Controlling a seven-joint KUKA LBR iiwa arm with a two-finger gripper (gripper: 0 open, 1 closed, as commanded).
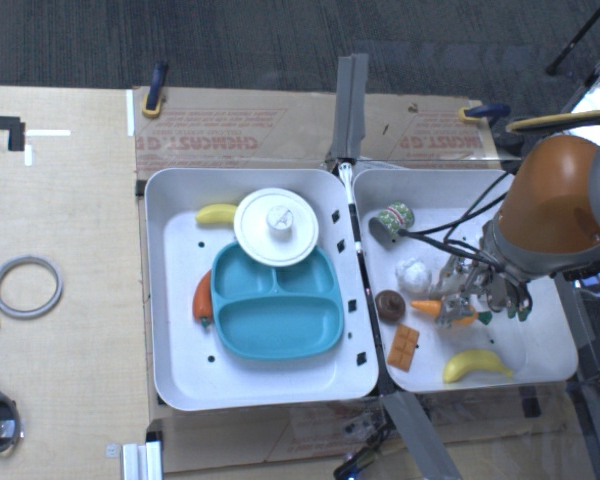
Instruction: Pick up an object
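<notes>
- Carrot (432, 308), small and orange, lies in the right bin (540, 368) with its long axis close to left-right across the view; its paler end points toward the divider between the bins, and its other end runs under the gripper (464, 300).
- Gripper hangs low over the middle of that bin, right above the carrot's right end, near or touching it; the mechanism is a clutter of grey metal and I cannot tell how it is set or whether anything is caught in it.
- Arm comes in from the right, its orange band (550, 198) bulking over the bin's right side, with black cables (450, 230) trailing left from it toward the bin's upper part.
- Around the carrot in the same bin: a white crumpled ball (414, 274) just above it, a brown round piece (390, 305) to its left, an orange waffle-like block (404, 348) below left, and a yellow banana (476, 366) below right, lying roughly left-right with a slight curve.
- A green patterned cup (392, 220) lies on its side near the bin's upper left corner.
- Left bin (170, 298) holds a teal divided tray (277, 308), a white round lid (276, 227) overlapping the tray's upper edge, a second banana (216, 214) beside the lid, and an orange-red item (202, 298) tucked against the tray's left side.
- A grey tape ring (24, 286) sits on the bench, well apart from both bins.
</notes>
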